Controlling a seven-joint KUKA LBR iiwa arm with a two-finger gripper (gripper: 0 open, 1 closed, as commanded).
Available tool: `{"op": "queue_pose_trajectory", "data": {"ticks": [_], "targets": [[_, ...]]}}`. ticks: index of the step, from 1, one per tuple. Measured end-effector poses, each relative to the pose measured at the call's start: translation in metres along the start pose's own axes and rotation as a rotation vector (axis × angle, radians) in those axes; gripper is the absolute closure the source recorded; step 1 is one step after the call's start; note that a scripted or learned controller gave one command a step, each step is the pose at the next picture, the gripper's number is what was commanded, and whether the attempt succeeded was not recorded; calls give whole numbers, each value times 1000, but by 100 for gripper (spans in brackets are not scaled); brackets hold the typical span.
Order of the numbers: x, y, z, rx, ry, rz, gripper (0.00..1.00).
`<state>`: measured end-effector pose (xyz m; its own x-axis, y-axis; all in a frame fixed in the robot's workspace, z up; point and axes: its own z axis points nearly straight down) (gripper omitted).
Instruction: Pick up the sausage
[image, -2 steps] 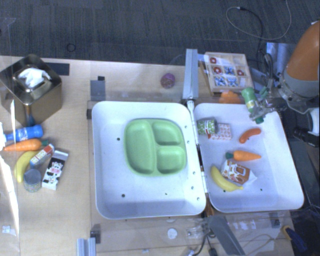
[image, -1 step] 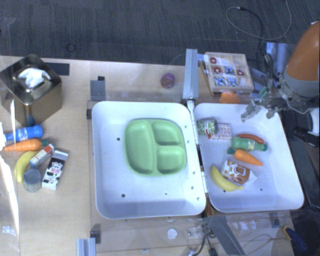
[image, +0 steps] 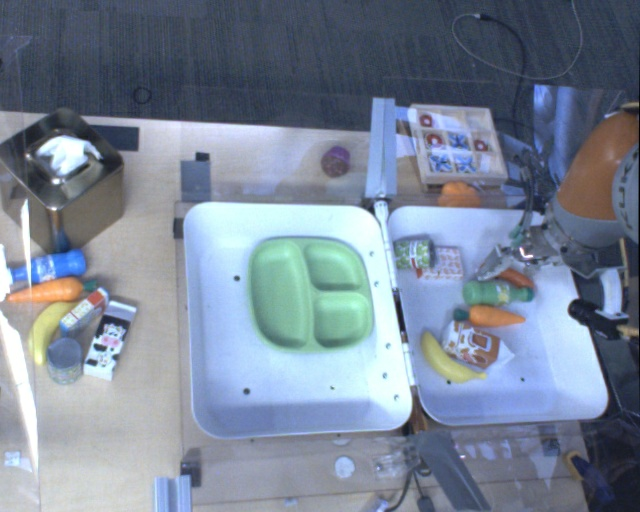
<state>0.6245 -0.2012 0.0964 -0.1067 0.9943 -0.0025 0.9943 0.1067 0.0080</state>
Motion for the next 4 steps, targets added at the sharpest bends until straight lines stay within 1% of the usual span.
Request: {"op": "queue_pose_trajectory", "data": {"ticks": [1,2,3,4], "targets": [[-3,7,9,-1,0,4,0],[-3,7,9,0,0,4,0],[0,-9,-48,-1,0,-178,0],[-5,25,8,-3,-2,-252,0]]}}
